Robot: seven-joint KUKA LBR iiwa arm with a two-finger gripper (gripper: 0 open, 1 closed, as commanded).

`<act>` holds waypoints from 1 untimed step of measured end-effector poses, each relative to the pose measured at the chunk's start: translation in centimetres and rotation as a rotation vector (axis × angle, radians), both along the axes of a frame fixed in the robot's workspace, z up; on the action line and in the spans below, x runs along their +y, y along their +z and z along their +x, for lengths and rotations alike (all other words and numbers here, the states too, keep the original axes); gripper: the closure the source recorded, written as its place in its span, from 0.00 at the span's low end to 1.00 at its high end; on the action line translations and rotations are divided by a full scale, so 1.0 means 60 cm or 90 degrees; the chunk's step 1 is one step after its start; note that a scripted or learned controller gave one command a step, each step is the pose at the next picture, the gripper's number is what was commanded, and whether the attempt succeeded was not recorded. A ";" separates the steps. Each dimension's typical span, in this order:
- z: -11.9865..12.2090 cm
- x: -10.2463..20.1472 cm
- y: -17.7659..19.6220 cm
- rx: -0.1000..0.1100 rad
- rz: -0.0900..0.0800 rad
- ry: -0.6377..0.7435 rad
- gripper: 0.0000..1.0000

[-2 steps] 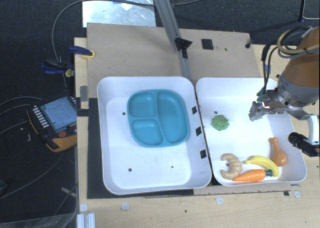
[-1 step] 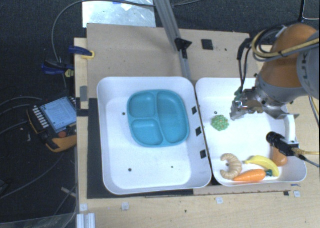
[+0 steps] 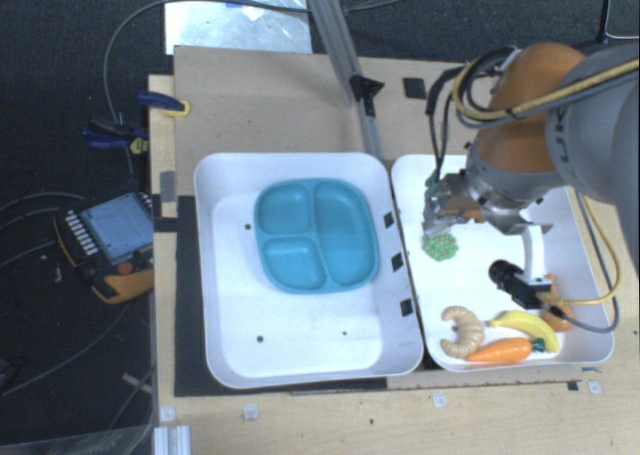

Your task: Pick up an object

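tray (image 3: 316, 235) in left bin (image 3: 225, 273); croissant (image 3: 461, 329) in right bin (image 3: 590, 343).

Fixed above the bench (image 3: 270, 93), looking down at a slant; both white bins (image 3: 300, 343) in mid-frame, dark floor at frame left, arm (image 3: 560, 113) entering from upper right.

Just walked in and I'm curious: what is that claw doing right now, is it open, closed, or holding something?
Claw: right above the green broccoli-like toy in the right bin; whether it grips it cannot be told.
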State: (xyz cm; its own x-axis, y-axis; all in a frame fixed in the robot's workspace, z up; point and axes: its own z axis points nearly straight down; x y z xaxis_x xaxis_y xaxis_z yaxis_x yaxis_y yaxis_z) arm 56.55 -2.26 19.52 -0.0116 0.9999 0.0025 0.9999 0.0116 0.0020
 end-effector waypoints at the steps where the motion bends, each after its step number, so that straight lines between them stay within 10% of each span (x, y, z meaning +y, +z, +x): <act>1: 0.002 0.095 0.028 0.000 -0.001 -0.001 1.00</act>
